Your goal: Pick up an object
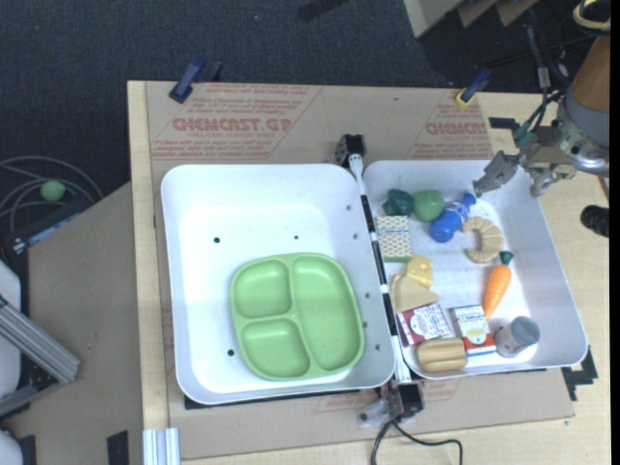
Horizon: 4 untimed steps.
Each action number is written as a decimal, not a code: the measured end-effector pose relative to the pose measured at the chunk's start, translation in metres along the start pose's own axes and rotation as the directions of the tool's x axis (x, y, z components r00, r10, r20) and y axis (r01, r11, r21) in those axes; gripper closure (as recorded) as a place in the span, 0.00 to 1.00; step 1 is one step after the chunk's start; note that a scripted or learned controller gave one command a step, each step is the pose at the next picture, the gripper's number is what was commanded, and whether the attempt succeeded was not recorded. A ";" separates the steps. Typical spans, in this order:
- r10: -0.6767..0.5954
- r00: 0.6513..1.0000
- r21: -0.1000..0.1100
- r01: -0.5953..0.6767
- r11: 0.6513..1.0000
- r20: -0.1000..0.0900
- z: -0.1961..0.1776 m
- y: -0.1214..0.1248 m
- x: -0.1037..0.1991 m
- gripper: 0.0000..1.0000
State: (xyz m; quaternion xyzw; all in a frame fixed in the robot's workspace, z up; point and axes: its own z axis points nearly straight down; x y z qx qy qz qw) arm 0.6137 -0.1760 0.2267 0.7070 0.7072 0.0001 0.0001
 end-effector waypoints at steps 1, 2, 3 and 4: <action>0.002 1.000 0.002 -0.002 1.000 0.000 0.070 -0.083 -0.025 0.00; -0.001 1.000 0.003 0.001 1.000 -0.001 0.141 -0.093 0.016 0.00; 0.000 1.000 -0.001 0.000 1.000 0.000 0.131 -0.092 0.015 1.00; -0.002 1.000 -0.002 0.002 1.000 -0.001 0.041 -0.048 0.094 1.00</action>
